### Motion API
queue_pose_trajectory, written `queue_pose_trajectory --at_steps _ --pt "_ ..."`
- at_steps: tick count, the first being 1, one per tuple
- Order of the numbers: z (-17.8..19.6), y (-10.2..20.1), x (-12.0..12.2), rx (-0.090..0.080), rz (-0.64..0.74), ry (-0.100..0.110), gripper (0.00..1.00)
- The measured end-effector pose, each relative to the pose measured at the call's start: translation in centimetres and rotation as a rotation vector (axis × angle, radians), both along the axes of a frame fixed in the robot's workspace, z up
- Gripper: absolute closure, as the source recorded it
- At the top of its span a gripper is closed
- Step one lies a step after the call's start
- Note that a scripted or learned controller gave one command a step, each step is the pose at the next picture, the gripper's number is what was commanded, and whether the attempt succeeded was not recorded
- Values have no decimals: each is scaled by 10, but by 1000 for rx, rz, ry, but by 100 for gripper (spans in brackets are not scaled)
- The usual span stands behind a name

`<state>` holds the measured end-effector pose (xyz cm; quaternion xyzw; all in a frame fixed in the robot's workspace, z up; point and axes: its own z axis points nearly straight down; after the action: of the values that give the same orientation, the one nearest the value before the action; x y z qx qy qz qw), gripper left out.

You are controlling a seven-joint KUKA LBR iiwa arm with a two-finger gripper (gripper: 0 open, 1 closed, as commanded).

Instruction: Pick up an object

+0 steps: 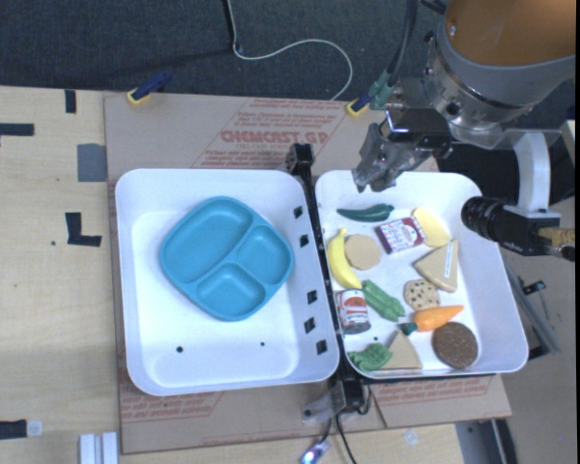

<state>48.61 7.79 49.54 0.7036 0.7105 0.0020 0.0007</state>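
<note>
The bench (39, 288) bears cardboard (261, 129) under two white bins (135, 259).

One camera watches me from above the counter (39, 259), fixed, tilted down at a slant from the near side toward the far edge. It sits high enough to take in both bins whole, the left bin (135, 356) and the right bin (498, 346), with counter around them. My arm (507, 27) comes in from the right, large at the far corner.
</note>
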Motion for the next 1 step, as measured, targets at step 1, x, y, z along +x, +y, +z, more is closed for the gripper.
queue_pose_trajectory --at_steps 1 --pt "-90 28 -3 -4 -6 15 100"
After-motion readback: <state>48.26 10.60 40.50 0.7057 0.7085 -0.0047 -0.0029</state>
